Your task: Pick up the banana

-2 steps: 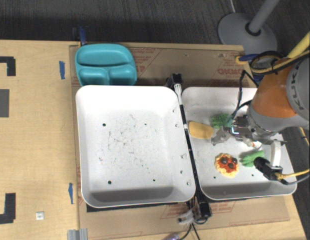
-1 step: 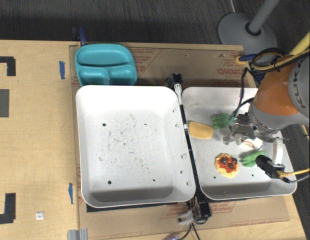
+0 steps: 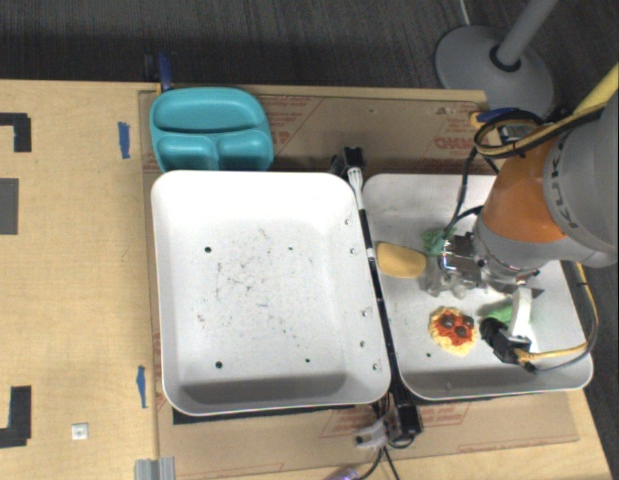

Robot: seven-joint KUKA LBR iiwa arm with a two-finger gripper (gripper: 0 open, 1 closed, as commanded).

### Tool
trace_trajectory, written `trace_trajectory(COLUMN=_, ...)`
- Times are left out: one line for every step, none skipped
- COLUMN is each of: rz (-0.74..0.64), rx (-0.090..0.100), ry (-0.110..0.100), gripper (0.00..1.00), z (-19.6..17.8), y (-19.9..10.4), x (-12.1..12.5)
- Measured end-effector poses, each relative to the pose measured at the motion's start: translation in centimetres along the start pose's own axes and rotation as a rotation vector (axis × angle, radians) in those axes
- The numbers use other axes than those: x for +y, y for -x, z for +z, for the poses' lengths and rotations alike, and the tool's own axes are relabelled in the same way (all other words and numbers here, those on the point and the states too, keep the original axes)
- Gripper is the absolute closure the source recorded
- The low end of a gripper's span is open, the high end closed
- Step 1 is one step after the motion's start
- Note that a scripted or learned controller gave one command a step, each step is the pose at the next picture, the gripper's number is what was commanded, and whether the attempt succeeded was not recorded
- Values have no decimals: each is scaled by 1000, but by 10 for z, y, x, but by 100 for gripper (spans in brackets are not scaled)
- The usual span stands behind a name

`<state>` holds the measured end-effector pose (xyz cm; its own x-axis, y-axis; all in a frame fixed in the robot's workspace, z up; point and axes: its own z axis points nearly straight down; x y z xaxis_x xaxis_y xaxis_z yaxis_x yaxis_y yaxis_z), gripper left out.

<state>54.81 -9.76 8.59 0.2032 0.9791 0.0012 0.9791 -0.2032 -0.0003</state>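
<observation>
Grey arm (image 3: 579, 193) with its orange band (image 3: 524, 213) reaches in from the right, wrist down over the right white bin (image 3: 409, 193). Gripper (image 3: 451, 271) sits low in that bin, metal parts just right of a yellow-tan rounded object. That object, the banana (image 3: 400, 260), lies on the bin floor against the left wall, near the divider between the two bins. It's just beside the gripper, possibly touching; not visibly between the fingers. Can't tell how the jaws stand: wrist body blocks them from this angle.

Other stuff in the right bin: green item (image 3: 434, 238) poking out just above the gripper, partly hidden by it; round orange-red toy with dark spots (image 3: 452, 329) below the gripper; another bit of green (image 3: 497, 313) under the wrist to the right. Black connector and yellow cable (image 3: 519, 353) trail off the wrist across the bin's lower right.

Left white bin (image 3: 259, 288) shows scuffs and a few dark dots on its floor. Teal divided tray (image 3: 211, 128) sits on the cardboard bench (image 3: 69, 268) just behind the left bin.
</observation>
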Motion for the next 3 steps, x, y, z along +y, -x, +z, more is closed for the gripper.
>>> trace_trajectory(rz=204, rx=0, ry=5, gripper=100, z=0, y=5, x=-45)
trace_trajectory(rz=760, rx=2, ry=6, gripper=100, z=0, y=8, x=-66)
trace_trajectory(rz=759, rx=3, ry=5, gripper=100, z=-10, y=7, x=-66)
